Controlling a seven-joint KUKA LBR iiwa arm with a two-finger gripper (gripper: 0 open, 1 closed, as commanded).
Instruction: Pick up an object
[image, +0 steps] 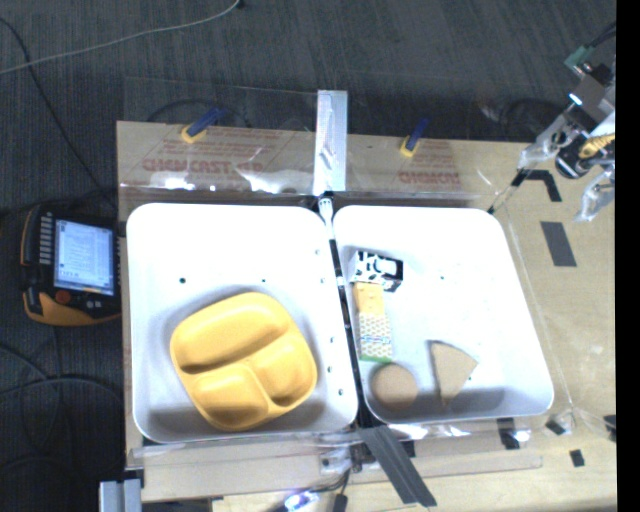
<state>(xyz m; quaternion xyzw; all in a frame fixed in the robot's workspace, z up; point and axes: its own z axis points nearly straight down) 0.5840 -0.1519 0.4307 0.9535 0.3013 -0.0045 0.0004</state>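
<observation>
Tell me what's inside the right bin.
The right bin holds a black-and-white item, a slim carton, a brown disc and a tan wedge. Anything under them is hidden.

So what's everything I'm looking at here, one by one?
bins: two, white, side by side on the bench
tray: one, yellow, three compartments, in the left bin
card: one, black and white, top left of the right bin
box: one, long, yellow and green, just below the card along the right bin's left wall
disc: one, tan, round, at the right bin's front edge
wedge: one, tan, right of the disc
pendant: one, orange and black with a lit screen, left of the bench
clips: two, yellow and blue, at the bench's far edge
end effector: one, pale and metallic, top right, beyond the bins
</observation>
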